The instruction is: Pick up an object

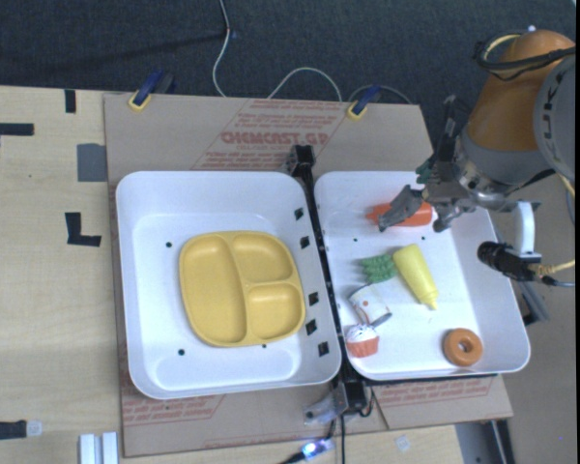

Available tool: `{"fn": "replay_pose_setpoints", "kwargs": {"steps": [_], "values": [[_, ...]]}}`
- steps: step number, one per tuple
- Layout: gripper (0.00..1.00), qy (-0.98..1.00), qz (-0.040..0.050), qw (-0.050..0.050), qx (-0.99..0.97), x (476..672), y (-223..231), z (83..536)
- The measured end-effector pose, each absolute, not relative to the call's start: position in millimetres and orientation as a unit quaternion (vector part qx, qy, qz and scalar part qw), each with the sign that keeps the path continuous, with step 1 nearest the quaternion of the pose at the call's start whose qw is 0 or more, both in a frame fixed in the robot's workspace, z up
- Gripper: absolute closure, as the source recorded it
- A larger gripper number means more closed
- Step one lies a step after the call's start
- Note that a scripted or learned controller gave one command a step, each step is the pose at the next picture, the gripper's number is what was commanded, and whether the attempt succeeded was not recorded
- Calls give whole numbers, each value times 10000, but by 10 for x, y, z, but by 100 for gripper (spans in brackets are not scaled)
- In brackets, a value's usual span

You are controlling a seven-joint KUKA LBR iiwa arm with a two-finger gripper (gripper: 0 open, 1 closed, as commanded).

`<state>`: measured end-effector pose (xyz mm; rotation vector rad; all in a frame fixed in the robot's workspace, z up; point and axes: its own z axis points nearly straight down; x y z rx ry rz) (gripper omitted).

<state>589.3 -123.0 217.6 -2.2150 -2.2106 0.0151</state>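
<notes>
My gripper (pixel 415 222) hangs low over the far part of the right bin (pixel 498 298). Its two dark fingers are spread, so it is open. An orange carrot-like piece (pixel 420 216) lies between and under the fingers, partly hidden by them; its red-orange end sticks out to the left. Whether the fingers touch it I cannot tell. Just in front lie a yellow corn cob (pixel 417 274) with green leaves (pixel 377 267).
A red and white cupcake-like toy (pixel 364 329) lies by the right bin's near-left corner, and a brown doughnut (pixel 462 346) sits at its near right. The left bin (pixel 140 259) holds a yellow divided plate (pixel 240 286). A black divider runs between the bins.
</notes>
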Motion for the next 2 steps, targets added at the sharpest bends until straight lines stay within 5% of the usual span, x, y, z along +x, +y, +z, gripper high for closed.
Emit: {"fn": "replay_pose_setpoints", "kwargs": {"steps": [1,2], "values": [[0,-7077,6,8,-7065,5921,-1226,2255],[0,-7075,23,24,-7067,5816,-1178,1724]]}}
